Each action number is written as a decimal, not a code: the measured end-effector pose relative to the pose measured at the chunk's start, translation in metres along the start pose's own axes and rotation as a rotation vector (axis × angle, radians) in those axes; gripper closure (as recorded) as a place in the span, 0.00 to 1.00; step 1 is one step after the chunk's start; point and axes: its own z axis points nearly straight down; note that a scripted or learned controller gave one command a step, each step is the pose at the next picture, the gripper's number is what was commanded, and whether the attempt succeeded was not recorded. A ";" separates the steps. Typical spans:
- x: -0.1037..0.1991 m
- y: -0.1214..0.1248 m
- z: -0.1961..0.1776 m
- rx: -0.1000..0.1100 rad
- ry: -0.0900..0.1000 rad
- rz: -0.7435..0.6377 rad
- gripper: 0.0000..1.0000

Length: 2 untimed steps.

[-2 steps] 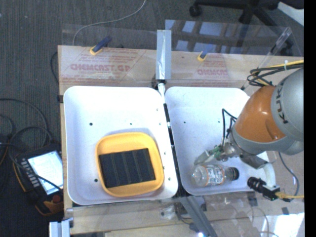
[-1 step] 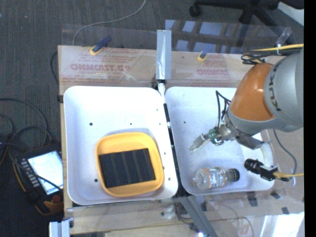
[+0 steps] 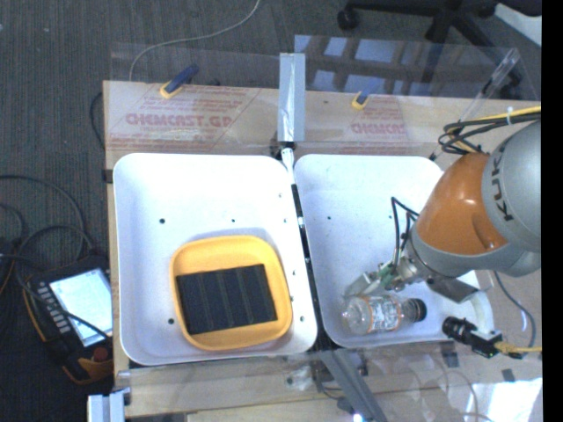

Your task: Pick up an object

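A clear plastic bottle (image 3: 380, 313) with a black cap lies on its side near the front edge of the right bin (image 3: 352, 200). My gripper (image 3: 384, 278) hangs low in that bin, just above and behind the bottle, under the orange band of the arm (image 3: 457, 214). Its tips sit close to the bottle's upper side; whether they touch it is unclear. A yellow tray-like object (image 3: 230, 292) with a dark ribbed top lies in the left bin (image 3: 158, 192).
The arm's grey and orange body covers the right bin's right side. A metal post (image 3: 291, 95) stands behind the divider between the bins. A tablet (image 3: 75, 301) and cables lie on the floor at the left. An office chair base (image 3: 422, 11) is at the top.
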 end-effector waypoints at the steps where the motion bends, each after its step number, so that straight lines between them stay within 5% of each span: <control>1: -0.031 0.014 -0.006 -0.001 -0.001 -0.024 0.00; 2: -0.043 -0.014 -0.057 0.001 -0.001 0.131 0.00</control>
